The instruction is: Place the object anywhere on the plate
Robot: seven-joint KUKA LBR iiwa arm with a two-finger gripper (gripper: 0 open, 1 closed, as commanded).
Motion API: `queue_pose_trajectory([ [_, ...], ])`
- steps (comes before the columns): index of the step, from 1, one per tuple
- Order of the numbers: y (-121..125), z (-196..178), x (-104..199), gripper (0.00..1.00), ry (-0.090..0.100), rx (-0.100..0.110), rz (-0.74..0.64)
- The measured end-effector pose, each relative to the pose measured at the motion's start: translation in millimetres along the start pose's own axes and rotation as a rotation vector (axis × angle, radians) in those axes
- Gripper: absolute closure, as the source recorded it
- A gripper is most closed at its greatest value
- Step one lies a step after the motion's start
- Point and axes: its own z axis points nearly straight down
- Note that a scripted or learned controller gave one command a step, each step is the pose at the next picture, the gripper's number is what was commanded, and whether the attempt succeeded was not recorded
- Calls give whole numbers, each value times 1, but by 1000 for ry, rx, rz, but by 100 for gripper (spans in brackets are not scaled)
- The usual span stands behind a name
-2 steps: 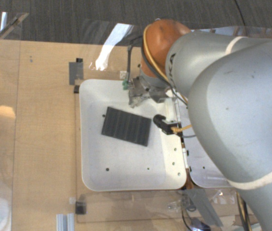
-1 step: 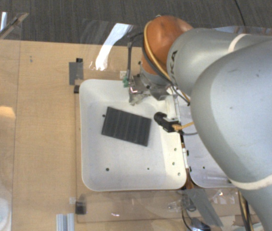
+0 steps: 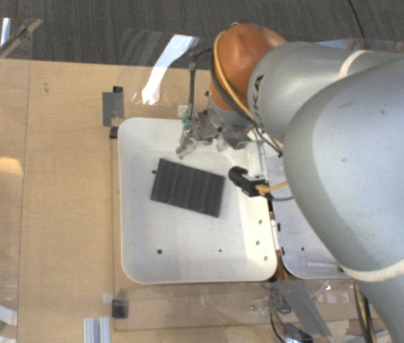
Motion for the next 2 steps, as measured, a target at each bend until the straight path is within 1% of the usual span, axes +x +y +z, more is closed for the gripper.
queue_pose_trajectory([
  [1, 2, -12, 0, 100, -1, -5, -4],
  [2, 3, 27, -6, 100, 1, 14, 94],
])
